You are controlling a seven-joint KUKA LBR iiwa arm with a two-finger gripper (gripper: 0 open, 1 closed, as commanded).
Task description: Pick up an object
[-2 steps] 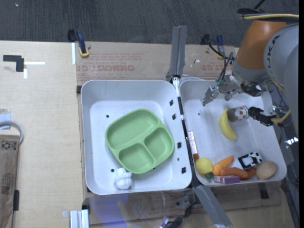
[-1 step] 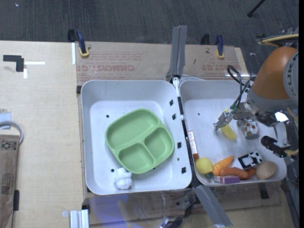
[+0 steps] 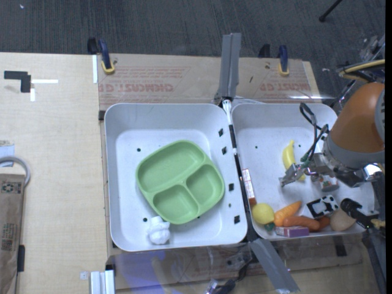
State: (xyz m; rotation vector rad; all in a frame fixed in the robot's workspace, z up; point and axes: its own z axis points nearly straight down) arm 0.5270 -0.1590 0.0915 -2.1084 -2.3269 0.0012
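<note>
Right-hand white bin [image 3: 269,124], taken as the landmark. Along its near wall: a lemon [image 3: 263,213], an orange carrot [image 3: 288,212] leaning against it, a pink block [image 3: 293,231] in front of the carrot, a reddish sausage-shaped piece [image 3: 309,223], a black-and-white patterned item [image 3: 322,206], and a tan rounded piece [image 3: 342,220] at the near right corner. Mid-bin: a banana [image 3: 288,155], lying free on the floor, well apart from the near-wall cluster. Gripper [image 3: 295,175] sits low over the bin just on the near side of the banana, fingers pointing toward the bin's centre; whether they are parted or closed cannot be told, and nothing is seen between them. Arm enters from the bin's right side, orange band [image 3: 362,122] above the wrist, tilted down. Step judged: approach, no grasp yet; the next move calls for centring over the banana and closing. Beyond the bin's left wall: a second bin [image 3: 122,127] with a green divided plate [image 3: 180,181] and a small white object [image 3: 158,231].
</note>
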